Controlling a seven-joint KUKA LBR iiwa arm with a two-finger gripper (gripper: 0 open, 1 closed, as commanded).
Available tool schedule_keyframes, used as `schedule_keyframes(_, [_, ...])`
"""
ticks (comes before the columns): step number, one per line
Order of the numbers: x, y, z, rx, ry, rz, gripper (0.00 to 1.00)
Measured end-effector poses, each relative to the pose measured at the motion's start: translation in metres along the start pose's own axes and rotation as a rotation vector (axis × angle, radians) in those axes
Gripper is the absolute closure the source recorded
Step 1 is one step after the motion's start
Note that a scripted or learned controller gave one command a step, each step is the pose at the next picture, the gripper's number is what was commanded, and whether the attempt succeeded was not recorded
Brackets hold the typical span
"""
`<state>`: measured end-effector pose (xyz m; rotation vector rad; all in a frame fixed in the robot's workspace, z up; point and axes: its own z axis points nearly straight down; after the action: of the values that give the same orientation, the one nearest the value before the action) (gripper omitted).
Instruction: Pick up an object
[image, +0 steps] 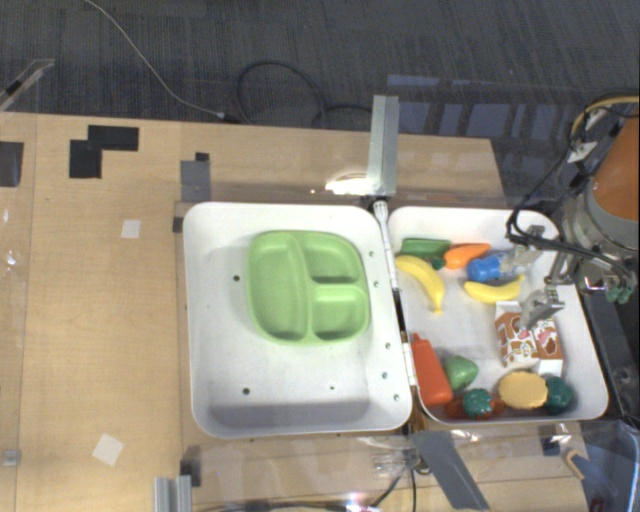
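The right bin (590, 400) holds several toy foods: a yellow banana (424, 280), a green pepper (424, 247), an orange carrot (467, 255), a blue piece (486, 268), a small yellow piece (492, 291), a brown and white carton (527, 340), an orange-red bottle (431, 369), a green piece (461, 371) and a yellow round piece (523, 390). My gripper (541, 305) hangs at the right side of this bin, just above the carton's top edge and right of the small yellow piece. Nothing shows in its grasp.
The left bin (215, 400) bears a green divided plate (305, 287). A metal divider (392, 300) runs between the bins. Dark green pieces (557, 395) lie in the right bin's near corner. The arm and cables (600, 220) crowd the right edge.
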<state>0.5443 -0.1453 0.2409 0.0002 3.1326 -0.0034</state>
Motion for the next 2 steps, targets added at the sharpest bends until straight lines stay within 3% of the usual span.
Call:
schedule_keyframes(1, [0.039, 0.003, 0.124, -0.003, 0.009, -0.022, 0.0])
schedule_keyframes(2, [-0.034, 0.055, 0.152, -0.002, -0.006, 0.173, 0.0])
